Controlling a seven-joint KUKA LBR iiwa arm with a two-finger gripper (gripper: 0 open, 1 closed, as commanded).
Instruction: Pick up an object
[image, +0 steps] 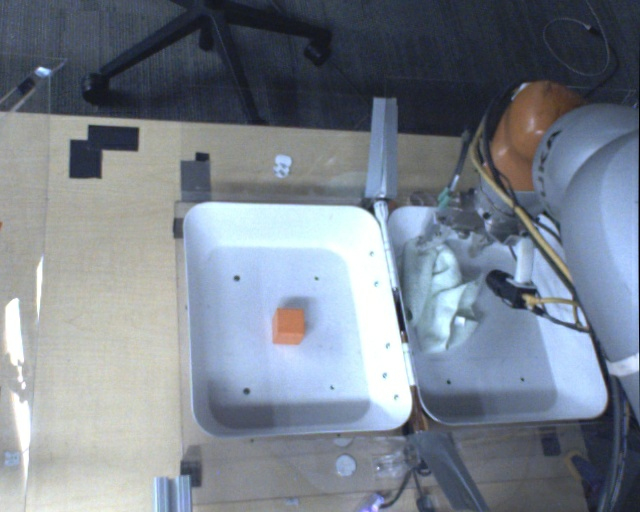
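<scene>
Gripper (452, 232) down in the right bin (520, 400), near that bin's far left corner, at the upper end of a crumpled white cloth (440, 295). Fingers lost among cables, dark fittings and the cloth's folds; cannot tell whether they stand wide, narrow, or have hold of anything.

White cloth: bunched, lying along the right bin's left wall, from the far left corner down past the bin's middle. Pale against the white floor, edges hard to trace. Whether the gripper touches it cannot be told.

Arm (590, 210): grey, bulky, entering from the right edge of the view, covering the right bin's far right corner. Orange band (530, 120) at the top, above the wrist. Yellow and black cables loop from the wrist down over the bin's right half; a short black connector (508, 288) hangs beside the cloth.

Left bin (210, 330): white, shallow, touching the right bin along a shared side. One orange cube (289, 326) sits on its floor, about centre, slightly toward the near edge, well apart from the gripper.

Tabletop (100, 300): light wood. Black angular marker (100, 147) near its far left corner. Metal post (380, 150) upright at the far edge between the bins.

Beyond the far edge: dark carpet, black chair base (215, 40).
</scene>
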